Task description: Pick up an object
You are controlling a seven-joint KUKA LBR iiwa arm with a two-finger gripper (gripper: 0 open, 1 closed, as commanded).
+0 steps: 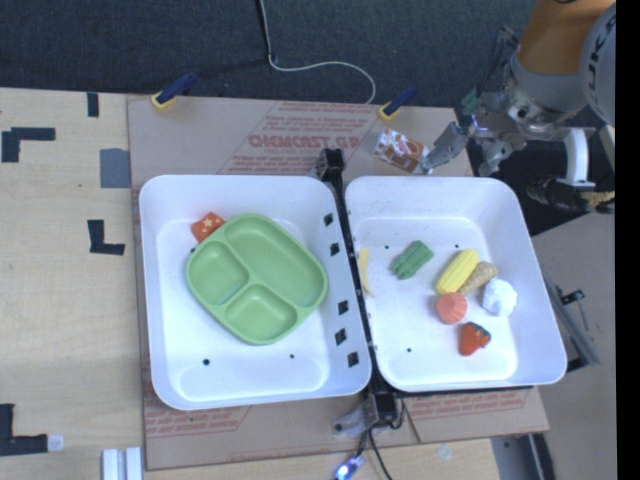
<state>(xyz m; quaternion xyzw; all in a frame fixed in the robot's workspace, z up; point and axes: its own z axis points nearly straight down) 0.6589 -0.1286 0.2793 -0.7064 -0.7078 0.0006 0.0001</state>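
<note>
Hovering past the far rim of the right bin (pixel 520 213), my jaws (pixel 440 156) grip a small printed packet (pixel 398 150); the corn cob (pixel 457 269) lies nearer the camera inside, its long axis slanting toward me.

The arm (pixel 570 28) is cut off by the top and right edges. The green tray (pixel 256 278) hides part of the orange piece (pixel 207 226). The gripper (pixel 445 148) is too small to read.
</note>
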